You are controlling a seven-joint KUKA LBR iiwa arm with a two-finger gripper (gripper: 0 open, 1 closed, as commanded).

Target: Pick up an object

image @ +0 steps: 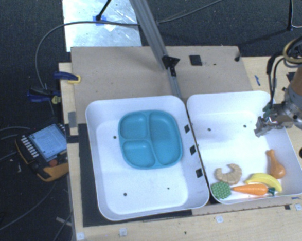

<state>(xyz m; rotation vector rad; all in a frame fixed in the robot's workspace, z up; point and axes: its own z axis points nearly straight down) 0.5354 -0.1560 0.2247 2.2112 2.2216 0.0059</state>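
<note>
Brown bench bearing two white bins side by side, touching: left bin toward the left edge, right bin toward the right edge.

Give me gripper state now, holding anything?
Gripper: over the right bin, near its right wall; nothing seen in it; open or closed cannot be told.

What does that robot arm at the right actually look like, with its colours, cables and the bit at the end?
The arm is rounded and grey, with an orange band above the wrist. Dark cables loop beside it, and yellowish coils sit near its top. At its end is a small metallic grey gripper, blocky and darker at the tip. I can make out no markings at this size.
</note>
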